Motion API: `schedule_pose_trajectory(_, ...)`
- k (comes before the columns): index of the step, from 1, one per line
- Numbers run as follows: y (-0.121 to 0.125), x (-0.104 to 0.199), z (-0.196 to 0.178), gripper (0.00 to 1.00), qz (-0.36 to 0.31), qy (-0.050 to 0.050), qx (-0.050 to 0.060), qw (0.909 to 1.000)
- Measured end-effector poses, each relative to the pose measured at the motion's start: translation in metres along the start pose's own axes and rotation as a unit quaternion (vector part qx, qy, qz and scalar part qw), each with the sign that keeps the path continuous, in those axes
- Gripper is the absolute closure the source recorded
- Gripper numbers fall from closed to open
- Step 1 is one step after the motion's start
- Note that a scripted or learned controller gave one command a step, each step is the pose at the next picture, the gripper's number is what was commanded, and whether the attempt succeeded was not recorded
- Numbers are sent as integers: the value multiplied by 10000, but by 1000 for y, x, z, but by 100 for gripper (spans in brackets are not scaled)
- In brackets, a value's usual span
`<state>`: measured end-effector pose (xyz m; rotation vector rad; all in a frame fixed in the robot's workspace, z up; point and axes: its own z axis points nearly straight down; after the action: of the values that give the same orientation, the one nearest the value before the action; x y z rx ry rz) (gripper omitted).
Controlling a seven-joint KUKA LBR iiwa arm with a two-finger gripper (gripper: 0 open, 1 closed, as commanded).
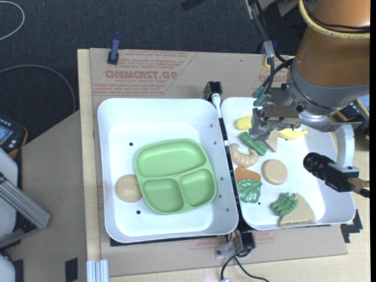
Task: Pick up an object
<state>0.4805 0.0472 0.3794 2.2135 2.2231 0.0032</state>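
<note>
My gripper (264, 133) hangs low over the upper left part of the right bin (338, 207). It is just above a dark green pickle-like piece (254, 144). Close around it lie a small yellow piece (244, 123), a yellow banana (292, 134) and a tan curved pastry (242, 155). Further toward the front are an orange piece (247, 174), a round tan biscuit (274, 171), a green leafy piece (249, 190), a green floret (284, 203) and a tan wedge (299, 212).
The left bin (111, 128) holds a green divided plate (174, 174) and a round tan biscuit (127, 188) at the plate's left. A black cylinder (321, 167) on the arm juts over the right bin. The ridge between the bins (226, 151) runs just left of the gripper.
</note>
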Motion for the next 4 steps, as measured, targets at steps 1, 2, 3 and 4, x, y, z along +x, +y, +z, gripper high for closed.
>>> schedule_pose_trajectory(1,-2,-31,88,100,38,7,55,10000)
schedule_pose_trajectory(2,-3,-48,138,100,37,11,54,10000)
schedule_pose_trajectory(3,-3,15,161,100,3,16,50,10000)
schedule_pose_trajectory(4,18,-58,-142,100,23,3,-79,10000)
